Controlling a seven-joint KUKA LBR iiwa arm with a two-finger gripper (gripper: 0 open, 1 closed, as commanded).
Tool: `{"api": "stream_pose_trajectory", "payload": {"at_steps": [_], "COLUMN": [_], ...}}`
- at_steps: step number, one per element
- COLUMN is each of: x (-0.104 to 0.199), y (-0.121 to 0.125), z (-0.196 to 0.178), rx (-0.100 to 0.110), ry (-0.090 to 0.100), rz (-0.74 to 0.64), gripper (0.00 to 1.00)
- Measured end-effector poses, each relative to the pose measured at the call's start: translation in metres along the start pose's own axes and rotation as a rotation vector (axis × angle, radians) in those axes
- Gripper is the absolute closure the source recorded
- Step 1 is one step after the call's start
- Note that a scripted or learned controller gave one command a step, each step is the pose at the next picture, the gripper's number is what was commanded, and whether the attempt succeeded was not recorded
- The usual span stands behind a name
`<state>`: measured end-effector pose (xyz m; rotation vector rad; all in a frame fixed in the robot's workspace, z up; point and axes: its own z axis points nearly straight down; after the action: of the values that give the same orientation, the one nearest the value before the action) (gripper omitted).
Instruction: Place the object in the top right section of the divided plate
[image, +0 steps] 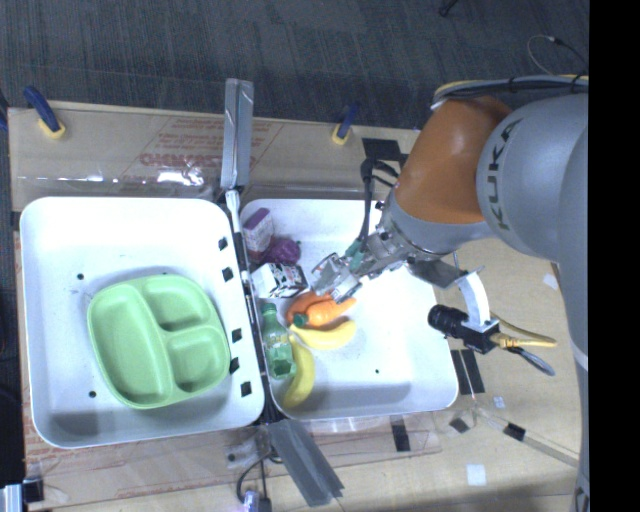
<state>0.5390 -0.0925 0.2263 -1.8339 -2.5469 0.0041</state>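
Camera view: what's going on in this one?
The arm's gripper is down in the right bin, over a pile of toy food: a carrot, bananas and purple grapes. It sits just above the carrot; a hold isn't visible. The green divided plate lies in the left bin, its sections bare.

Two shallow white bins side by side on bench. In left bin (60, 240), pale green divided plastic plate (158, 340), near front-left corner. In right bin (420, 385), near left wall: orange carrot-shaped toy (322, 313) touching yellow banana (312, 350), green bottle (275, 343), purple grape cluster (282, 248). Grey gripper (335, 280) just above carrot; contact unclear.
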Motion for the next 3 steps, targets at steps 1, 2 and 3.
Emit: {"api": "stream_pose_trajectory", "payload": {"at_steps": [1, 2, 3], "x": [0.096, 0.196, 0.195], "y": [-0.012, 0.013, 0.013], "z": [0.017, 0.023, 0.023], "rx": [0.003, 0.002, 0.001], "ry": [0.001, -0.001, -0.001], "rz": [-0.087, 0.029, 0.03], "gripper": [1.0, 1.0, 0.0]}}
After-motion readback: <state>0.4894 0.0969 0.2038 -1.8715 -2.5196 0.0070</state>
